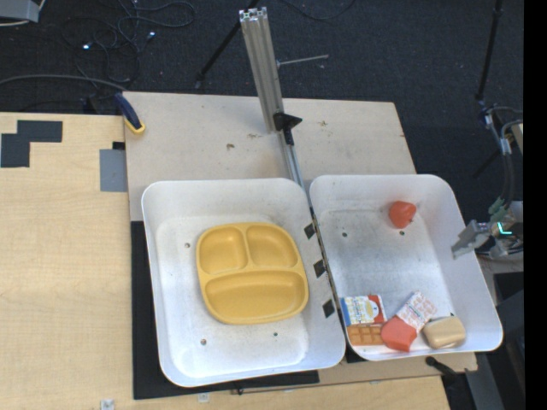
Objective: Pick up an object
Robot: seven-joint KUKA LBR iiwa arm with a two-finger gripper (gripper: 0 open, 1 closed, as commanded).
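The small red rounded toy (402,213), perhaps a tomato, is the likeliest pick: it lies alone on the floor of the right bin (376,184), just across the bin's wall from the jaws and a little farther back. With bare floor all round it, a grasp from above would have room on every side.

The jaws sit low at the outer rim of that bin, outside its wall. They are small and half lost against the dark ground, so I cannot tell whether they are open or closed. Nothing shows between them, and I judge the pick as not yet begun.

Nearer the camera than the jaws, 5 items crowd the bin's front corner:
- a picture card (362,307)
- a waffle-like piece (365,335)
- a red block (398,334)
- a printed packet (416,310)
- a tan bread-like piece (444,332)

They touch or overlap one another. Any grasp there risks nudging a neighbour or closing on 2 things at once.

Far from the jaws, beyond the black clips (318,267) that join the 2 bins, the left bin (162,229) holds a yellow 3-part plate (252,273) lying flat. It looks too wide and shallow for an easy grip. Both bins rest on the counter (342,135), with an aluminium post (261,67) rising behind them.
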